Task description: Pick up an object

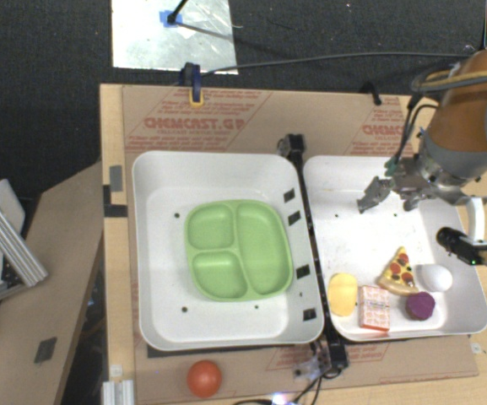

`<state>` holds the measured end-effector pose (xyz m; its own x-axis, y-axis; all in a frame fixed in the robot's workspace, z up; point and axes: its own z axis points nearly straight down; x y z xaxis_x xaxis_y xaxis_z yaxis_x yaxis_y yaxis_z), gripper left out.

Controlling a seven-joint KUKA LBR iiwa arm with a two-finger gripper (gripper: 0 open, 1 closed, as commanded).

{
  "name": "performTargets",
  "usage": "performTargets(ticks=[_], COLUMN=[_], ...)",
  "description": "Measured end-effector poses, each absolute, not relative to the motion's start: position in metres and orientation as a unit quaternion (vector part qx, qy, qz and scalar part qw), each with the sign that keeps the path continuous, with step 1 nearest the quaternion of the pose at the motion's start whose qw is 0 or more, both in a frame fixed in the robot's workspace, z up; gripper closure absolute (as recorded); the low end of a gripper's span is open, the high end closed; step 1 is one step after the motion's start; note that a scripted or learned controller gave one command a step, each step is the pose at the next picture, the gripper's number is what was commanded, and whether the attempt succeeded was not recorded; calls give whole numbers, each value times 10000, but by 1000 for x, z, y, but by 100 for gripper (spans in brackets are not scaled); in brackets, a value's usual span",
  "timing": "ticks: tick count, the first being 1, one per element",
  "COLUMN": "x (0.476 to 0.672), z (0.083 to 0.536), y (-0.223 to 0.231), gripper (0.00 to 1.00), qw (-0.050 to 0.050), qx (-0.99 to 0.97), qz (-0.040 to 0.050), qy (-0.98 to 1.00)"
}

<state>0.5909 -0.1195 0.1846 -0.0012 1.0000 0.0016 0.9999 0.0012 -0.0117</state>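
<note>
In the right bin, several small objects lie near the front: a yellow lemon-like piece, a red and white carton, a pizza slice, a purple piece and a white egg. My gripper hangs over the back half of that bin, well behind these objects and apart from them. Its fingers spread open with nothing between them.
The left bin holds a green divided plate. An orange ball rests on the bench in front of the left bin. Black clips sit along the divider between the bins. A black fitting juts over the right bin's right side.
</note>
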Motion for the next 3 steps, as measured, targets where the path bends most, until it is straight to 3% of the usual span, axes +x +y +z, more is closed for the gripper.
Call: performTargets(ticks=[1, 3], x=[594, 598], z=[192, 94], y=[-119, -122], gripper=[0, 0], qw=[-2, 7], qx=[-7059, -7067], qz=[-4, 6], qy=[-7084, -7075])
